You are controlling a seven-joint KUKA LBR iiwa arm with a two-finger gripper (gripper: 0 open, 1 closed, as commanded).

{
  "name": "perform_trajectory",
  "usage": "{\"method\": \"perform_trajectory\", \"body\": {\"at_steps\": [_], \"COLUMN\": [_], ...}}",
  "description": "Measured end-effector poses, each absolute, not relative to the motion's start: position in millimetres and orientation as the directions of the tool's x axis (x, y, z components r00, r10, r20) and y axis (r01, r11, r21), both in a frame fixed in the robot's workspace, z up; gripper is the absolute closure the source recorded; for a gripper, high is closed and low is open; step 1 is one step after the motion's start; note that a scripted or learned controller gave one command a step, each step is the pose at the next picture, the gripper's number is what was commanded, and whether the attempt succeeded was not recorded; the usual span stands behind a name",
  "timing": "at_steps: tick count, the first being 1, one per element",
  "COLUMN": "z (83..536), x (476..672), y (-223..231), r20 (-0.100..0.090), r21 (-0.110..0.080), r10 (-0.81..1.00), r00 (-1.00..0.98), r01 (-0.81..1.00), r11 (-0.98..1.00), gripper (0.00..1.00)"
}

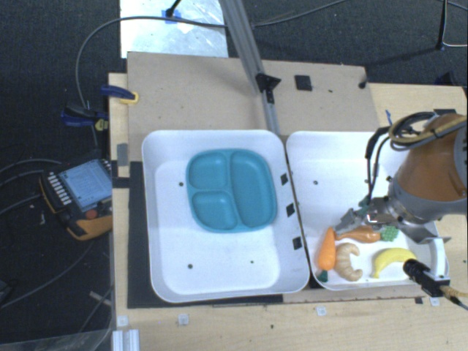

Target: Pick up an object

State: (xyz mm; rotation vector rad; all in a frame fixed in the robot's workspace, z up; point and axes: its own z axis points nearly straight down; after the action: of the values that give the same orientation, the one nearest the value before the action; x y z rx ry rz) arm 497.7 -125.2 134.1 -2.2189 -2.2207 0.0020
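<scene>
Two bins seen | gripper low over orange toy, finger state cannot be told | neighbouring carrot best avoided.

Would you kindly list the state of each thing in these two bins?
Blue plate: lying flat in the left bin, nothing on it.
Carrot: lying in the right bin, beside the croissant.
Croissant: lying flat, curled.
Banana: lying flat near the front wall.
Orange toy: lying under the hand.
</scene>
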Motion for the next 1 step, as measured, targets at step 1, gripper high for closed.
{"method": "perform_trajectory", "body": {"at_steps": [1], "z": [147.0], "x": [499.0], "y": [-125.0], "r20": [0.000], "r21": [0.002], "r10": [1.000], "r00": [-0.002], "r01": [1.000], "r11": [0.002], "gripper": [1.00]}}
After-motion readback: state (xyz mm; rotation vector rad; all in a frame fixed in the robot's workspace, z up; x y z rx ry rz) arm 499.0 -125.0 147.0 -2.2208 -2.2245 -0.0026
